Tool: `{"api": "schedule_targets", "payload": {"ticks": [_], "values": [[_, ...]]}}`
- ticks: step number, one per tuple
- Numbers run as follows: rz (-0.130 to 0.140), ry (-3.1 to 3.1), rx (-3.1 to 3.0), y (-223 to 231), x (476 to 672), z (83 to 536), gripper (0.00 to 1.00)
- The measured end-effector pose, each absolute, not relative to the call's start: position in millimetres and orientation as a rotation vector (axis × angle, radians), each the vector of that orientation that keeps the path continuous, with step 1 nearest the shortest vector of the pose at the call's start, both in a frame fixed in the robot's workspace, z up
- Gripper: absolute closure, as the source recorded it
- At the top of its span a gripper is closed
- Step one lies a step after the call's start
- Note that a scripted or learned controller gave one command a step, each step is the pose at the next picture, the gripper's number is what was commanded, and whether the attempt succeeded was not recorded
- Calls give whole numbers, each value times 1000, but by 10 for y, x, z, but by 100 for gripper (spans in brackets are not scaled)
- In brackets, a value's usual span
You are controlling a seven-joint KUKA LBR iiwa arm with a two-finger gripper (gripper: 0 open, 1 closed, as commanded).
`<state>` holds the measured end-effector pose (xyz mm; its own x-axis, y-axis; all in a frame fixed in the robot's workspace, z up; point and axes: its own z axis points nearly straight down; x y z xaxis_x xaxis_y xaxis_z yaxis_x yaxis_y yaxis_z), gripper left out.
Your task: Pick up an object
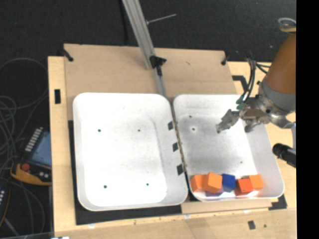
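Because the blocks [214, 182] look light and rigid, grasp one across flat opposite faces; the gripper [233, 124] hangs open, holding nothing.

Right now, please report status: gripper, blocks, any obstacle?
Gripper above right bin, holding nothing. Blocks along its near wall, untouched. Nothing between them.
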<state>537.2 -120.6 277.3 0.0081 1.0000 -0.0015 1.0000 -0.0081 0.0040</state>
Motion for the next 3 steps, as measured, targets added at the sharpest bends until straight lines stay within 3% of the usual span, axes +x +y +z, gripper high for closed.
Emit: {"api": "schedule_targets", "payload": {"ticks": [1, 2, 3], "values": [[-6, 2231, 2221, -748, 5260, 1921, 0], [6, 2219, 2212, -1025, 5707, 2492, 0], [-7, 2224, 2228, -823, 5125, 1936, 0]]}}
